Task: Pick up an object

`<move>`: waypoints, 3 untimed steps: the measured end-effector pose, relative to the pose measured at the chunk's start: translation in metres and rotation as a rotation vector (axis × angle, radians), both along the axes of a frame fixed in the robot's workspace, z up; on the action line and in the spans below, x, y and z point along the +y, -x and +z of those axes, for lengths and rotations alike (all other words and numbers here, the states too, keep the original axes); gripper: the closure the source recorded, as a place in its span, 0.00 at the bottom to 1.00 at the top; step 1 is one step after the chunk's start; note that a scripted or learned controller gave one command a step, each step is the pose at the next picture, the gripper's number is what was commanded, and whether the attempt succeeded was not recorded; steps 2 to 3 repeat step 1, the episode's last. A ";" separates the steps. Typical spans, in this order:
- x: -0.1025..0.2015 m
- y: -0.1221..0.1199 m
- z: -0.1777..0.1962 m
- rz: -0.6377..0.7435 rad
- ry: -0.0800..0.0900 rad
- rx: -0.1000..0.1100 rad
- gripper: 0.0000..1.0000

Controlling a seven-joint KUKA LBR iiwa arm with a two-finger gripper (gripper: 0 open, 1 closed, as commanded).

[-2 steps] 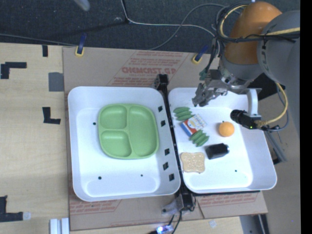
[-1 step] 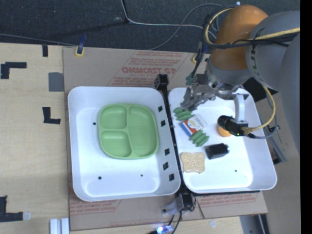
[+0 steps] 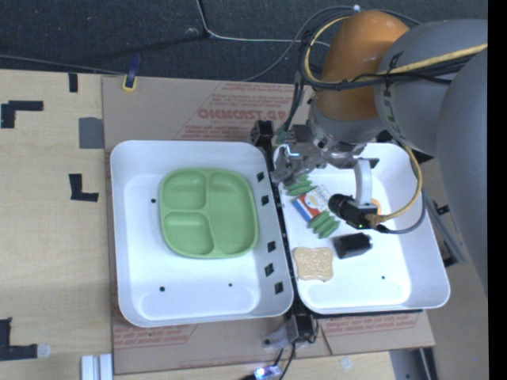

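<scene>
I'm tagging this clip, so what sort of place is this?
Probably a robotics lab bench for pick tests: two white bins on cardboard, a green divided plate, toy food like a bread slice, and loose cables.

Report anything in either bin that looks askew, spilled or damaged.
Nothing stands out. The green divided plate lies flat in the left white bin. The toast slice, green pods and black block lie loose in the right white bin.

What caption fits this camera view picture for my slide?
Robot gripper hovers over toy food in the right bin; green plate sits in the left bin.
</scene>
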State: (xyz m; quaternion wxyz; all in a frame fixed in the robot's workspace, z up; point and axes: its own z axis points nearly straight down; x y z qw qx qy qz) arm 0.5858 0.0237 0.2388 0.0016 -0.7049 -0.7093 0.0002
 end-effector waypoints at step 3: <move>0.059 0.024 -0.012 0.001 0.001 0.002 1.00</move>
